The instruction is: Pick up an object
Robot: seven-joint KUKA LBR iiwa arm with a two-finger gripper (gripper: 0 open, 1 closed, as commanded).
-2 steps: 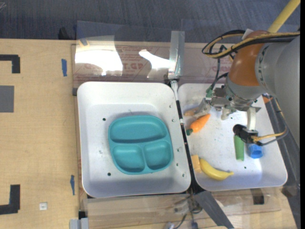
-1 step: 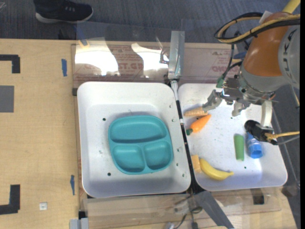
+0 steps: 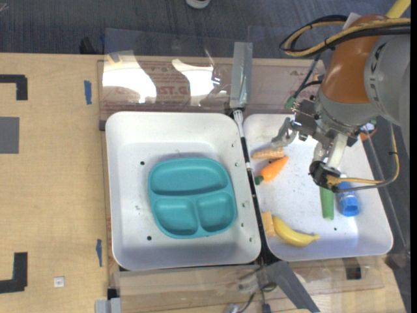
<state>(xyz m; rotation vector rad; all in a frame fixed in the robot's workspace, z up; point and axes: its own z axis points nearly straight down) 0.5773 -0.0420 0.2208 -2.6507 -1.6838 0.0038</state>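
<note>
The gripper (image 3: 285, 134) hangs over the upper left part of the right bin (image 3: 368, 230), reaching down from the grey and orange arm (image 3: 365, 77) that fills the upper right of the frame; whether it is open or closed cannot be told from this angle, and nothing shows held in it. Just below its tip lies a short tan stick (image 3: 267, 154), pale brown and lying roughly level, close to the bin's left wall. Touching or nearly touching the stick from below is a small carrot (image 3: 275, 167), bright orange, tilted with its thick end up to the right and a bit of green at its lower left end. Further down, near the bin's lower left corner, a yellow banana (image 3: 294, 233) curves along the floor, with a small tan block (image 3: 267, 223) just beside its left end. Toward the right of the bin a green cylinder (image 3: 326, 201) lies almost upright in the picture, and a blue object (image 3: 350, 203) sits just beside it on the right. The left bin (image 3: 130, 142) holds a teal divided tray (image 3: 189, 194) in its middle, well apart from the gripper.
</note>
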